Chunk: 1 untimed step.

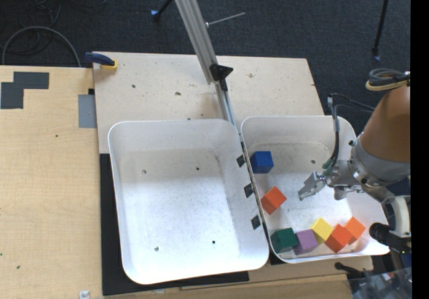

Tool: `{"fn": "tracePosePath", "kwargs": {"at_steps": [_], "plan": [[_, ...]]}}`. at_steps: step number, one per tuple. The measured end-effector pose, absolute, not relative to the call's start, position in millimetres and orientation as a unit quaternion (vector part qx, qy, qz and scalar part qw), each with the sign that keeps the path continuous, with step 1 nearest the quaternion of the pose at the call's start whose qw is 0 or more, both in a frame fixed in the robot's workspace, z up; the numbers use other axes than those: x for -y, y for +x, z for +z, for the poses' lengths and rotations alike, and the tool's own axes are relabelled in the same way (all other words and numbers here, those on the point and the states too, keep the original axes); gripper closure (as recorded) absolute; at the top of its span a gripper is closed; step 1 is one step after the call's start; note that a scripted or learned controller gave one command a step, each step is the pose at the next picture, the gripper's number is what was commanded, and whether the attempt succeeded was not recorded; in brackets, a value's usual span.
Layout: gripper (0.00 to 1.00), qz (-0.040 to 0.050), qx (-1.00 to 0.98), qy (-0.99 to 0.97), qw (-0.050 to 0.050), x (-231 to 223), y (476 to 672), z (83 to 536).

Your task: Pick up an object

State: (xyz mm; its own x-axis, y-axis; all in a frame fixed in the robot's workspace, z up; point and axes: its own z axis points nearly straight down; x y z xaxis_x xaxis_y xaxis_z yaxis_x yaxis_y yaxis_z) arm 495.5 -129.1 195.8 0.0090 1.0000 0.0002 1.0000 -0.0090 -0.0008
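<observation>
While the arm reaches over the right bin (295, 127), its gripper (310, 189) hangs above bare floor, fingers apart and holding nothing. Nearest lies an orange cube (273, 200), a blue cube (261, 161) beyond; green (284, 239), purple (305, 241), yellow (322, 229) and two further orange blocks (345, 234) line the near wall.

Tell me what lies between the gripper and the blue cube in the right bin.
In the camera view, just bare white bin floor separates the gripper from the blue cube. The orange cube sits below that line, nearer the divider.
</observation>
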Motion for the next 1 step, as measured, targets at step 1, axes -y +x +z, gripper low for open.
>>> {"fn": "tracePosePath", "kwargs": {"at_steps": [1], "plan": [[0.00,0.0005,0.709,-0.706,0.003,73.6,486.7,195.3]]}}
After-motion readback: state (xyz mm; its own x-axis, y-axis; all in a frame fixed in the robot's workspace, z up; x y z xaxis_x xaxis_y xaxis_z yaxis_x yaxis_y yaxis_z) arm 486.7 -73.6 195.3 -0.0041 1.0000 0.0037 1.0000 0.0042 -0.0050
